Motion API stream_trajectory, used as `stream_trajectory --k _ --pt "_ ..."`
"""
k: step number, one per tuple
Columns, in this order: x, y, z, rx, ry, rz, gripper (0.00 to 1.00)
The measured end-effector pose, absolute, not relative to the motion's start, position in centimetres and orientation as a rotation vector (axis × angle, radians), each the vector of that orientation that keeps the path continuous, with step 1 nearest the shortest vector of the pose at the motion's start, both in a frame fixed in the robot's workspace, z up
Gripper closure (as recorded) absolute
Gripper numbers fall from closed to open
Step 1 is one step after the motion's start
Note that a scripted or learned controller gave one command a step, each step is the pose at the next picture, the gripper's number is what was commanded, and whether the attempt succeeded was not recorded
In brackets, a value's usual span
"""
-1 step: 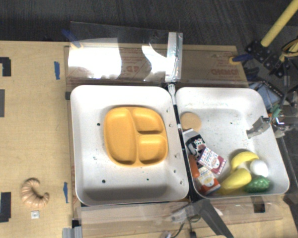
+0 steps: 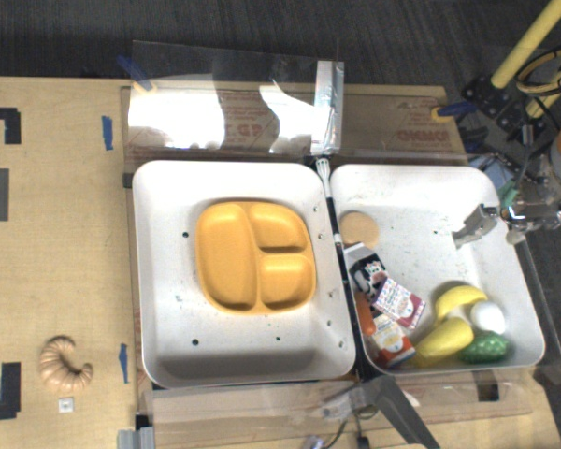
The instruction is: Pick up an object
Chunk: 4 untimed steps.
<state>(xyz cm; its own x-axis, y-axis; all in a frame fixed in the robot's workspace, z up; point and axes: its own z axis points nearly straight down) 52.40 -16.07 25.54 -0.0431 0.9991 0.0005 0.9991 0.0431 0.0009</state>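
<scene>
No legible text; cardboard (image 2: 393,129) and packet (image 2: 397,302) print blurred

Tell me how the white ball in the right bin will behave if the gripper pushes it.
The white ball looks round and smooth, so it would probably roll. It sits against the yellow fruit and green piece, which may check it.

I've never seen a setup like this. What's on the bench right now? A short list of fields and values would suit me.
left bin: holds a yellow divided tray
right bin: holds a tan disc, small printed packets, two yellow pieces, a white ball, a green item
clutter: the items crowd the right bin's near side
gripper: above the right bin's right side, nothing seen between its fingers
bench: a tan croissant-shaped toy lies outside the bins, near left
</scene>
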Motion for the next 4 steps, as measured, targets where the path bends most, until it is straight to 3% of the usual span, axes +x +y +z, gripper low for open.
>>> stream_trajectory --k 1,2,3,4 --pt "47.6 -14.4 13.2 2.140 2.317 -0.010 0.00" --pt "48.1 -18.1 8.7 2.204 2.235 0.005 0.00" --pt "48.2 -18.1 9.7 2.203 2.233 0.005 1.00" --pt "53.3 -8.6 27.8 2.002 2.413 0.010 1.00"
